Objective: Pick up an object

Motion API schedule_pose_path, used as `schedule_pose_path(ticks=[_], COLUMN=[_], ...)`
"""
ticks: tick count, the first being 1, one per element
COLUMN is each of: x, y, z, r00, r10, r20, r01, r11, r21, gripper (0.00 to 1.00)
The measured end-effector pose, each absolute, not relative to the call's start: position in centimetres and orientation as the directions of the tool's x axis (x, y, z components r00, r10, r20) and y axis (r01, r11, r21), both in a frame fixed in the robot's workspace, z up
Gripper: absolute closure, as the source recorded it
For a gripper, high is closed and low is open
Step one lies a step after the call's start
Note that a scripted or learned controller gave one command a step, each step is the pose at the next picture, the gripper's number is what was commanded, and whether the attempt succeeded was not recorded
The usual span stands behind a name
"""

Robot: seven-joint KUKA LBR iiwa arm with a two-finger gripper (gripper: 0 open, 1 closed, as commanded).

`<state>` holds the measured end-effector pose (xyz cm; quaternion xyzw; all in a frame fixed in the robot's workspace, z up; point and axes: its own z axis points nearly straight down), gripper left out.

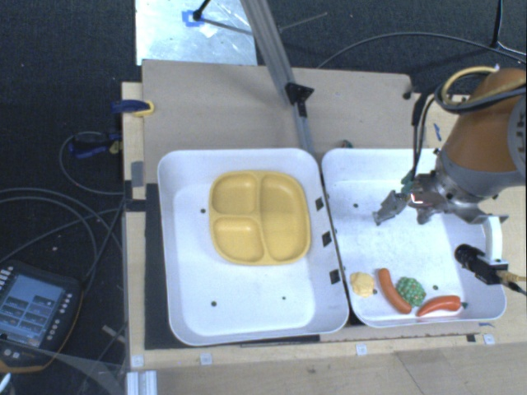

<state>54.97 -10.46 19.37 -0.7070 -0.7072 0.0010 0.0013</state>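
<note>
- While the claw (389,212) hung over the right bin (362,171), I couldn't tell its state.
- Food toys sat near that bin's front: yellow piece (361,283), orange sausage (393,290), green thing (410,289), red sausage (439,305).
- Yellow divided plate (258,217) was in the left bin (185,245).

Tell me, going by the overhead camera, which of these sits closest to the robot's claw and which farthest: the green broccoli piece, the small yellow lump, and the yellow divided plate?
From the gripper, over the right bin:
1. The green broccoli piece, toward the right bin's front edge.
2. The small yellow lump, front left corner of the same bin; nearly as close, so these two are hard to separate.
3. The yellow divided plate, in the left bin, clearly farthest.
</note>
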Motion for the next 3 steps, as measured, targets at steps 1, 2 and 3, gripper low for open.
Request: schedule_pose_path(ticks=[1, 2, 3], x=[55.8, 55.9, 55.2], y=[-10.9, -10.9, -10.4], z=[13.7, 15.1, 20.6], r00=[0.000, -0.001, -0.005], r10=[1.000, 1.000, 1.000], r20=[0.000, 0.000, -0.001], r01=[1.000, 1.000, 1.000], r11=[0.000, 0.001, 0.005], r21=[-0.004, 0.003, 0.006], gripper=[0.00, 1.00, 1.00])
